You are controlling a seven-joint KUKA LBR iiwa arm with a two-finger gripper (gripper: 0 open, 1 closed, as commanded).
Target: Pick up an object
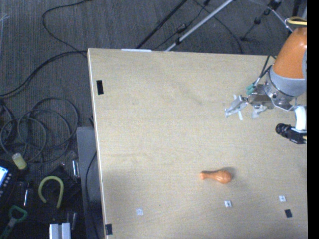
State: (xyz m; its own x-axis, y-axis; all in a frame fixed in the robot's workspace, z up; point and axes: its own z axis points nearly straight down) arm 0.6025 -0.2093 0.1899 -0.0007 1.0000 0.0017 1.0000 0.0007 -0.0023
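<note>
A robotics lab, by the look of it: a pale wooden bench stands on grey carpet strewn with loose black cables, metal tripod legs cross behind it, and small square markers (possibly calibration tags, too blurred to read) dot the bench.

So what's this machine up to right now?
A grey robot arm with an orange band reaches in from the right over a pale wooden tabletop. Its hand hovers above the bare surface, holding nothing. The small orange pear-shaped object lies untouched nearer the front edge, well apart from the hand.
</note>
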